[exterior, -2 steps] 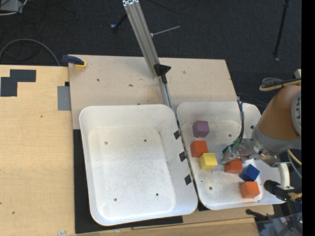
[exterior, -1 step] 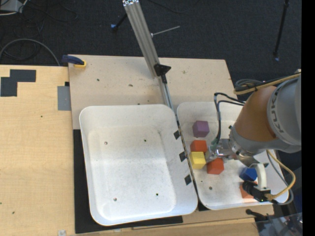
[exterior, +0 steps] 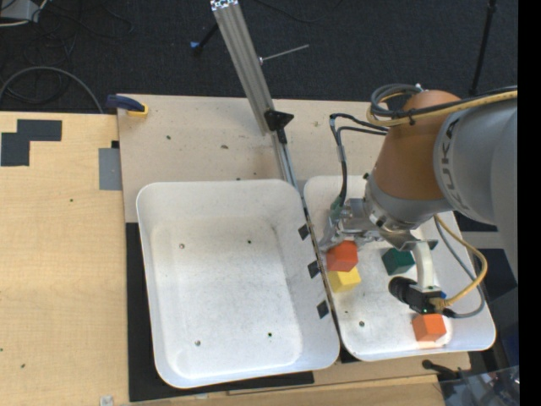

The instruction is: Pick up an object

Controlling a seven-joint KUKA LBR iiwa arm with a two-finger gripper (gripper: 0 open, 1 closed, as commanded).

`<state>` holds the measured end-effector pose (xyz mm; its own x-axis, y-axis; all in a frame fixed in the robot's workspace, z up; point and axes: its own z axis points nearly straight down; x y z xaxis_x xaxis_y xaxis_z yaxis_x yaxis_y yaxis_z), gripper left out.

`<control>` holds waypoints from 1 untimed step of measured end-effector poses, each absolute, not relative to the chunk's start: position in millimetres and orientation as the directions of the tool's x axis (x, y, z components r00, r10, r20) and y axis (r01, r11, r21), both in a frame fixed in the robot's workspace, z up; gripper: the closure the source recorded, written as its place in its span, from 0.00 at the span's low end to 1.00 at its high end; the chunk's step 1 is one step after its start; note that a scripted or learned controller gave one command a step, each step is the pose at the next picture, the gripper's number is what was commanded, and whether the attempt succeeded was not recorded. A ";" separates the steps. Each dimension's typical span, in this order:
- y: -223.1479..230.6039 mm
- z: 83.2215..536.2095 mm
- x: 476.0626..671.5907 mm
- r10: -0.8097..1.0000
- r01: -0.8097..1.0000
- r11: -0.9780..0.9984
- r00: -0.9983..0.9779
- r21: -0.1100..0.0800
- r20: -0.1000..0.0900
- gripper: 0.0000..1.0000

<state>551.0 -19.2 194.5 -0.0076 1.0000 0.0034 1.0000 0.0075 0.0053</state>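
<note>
Right white plastic bin (exterior: pixel 372 345): red-orange cube (exterior: pixel 342 256) touching yellow cube (exterior: pixel 344 278) near the divider; dark green block (exterior: pixel 396 260); orange cube (exterior: pixel 429 327) at front; hand (exterior: pixel 359 227) over the red-orange cube, grip state cannot be told; arm casing (exterior: pixel 473 155) lettered "KU", rest hidden.

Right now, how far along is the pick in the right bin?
Done: the arm has reached over the right bin, and its gripper sits just above the red block and yellow block. In hand: nothing visibly lifted. Left: grasp and raise one block. The green block and orange block lie apart.
</note>
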 end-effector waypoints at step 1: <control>71.2 189.3 565.8 1.000 1.000 0.008 -0.008 -0.003 0.003 1.00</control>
